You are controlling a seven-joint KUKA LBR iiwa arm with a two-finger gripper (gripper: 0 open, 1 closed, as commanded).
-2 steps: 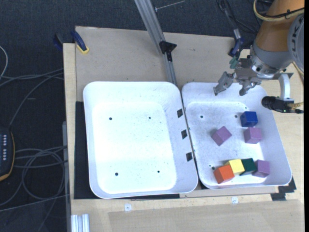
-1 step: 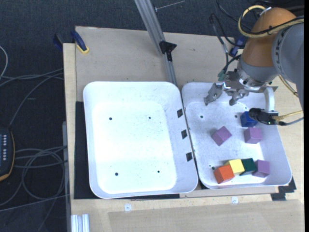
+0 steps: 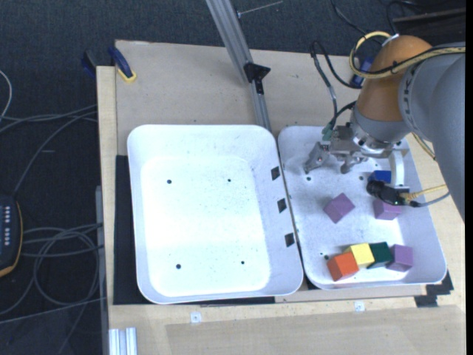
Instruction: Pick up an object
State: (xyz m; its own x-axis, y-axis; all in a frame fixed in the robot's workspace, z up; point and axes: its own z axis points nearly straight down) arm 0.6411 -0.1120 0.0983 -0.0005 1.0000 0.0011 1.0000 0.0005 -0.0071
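My gripper (image 3: 327,164) hangs over the far part of the right bin (image 3: 310,198), its two fingers spread apart and open with nothing between them. A purple block (image 3: 339,207) lies on the bin floor a little nearer than the gripper. A second purple block (image 3: 386,211) sits to its right, beside a small blue block (image 3: 380,176). Along the near wall stand an orange block (image 3: 342,266), a yellow block (image 3: 361,255), a green block (image 3: 380,253) and a third purple block (image 3: 402,257) in a row.
The left bin (image 3: 137,198) lies beside the right one, joined by black clips (image 3: 281,204). A slanted metal pole (image 3: 235,43) crosses the bench behind the bins. Cables (image 3: 332,80) trail near the arm's wrist.
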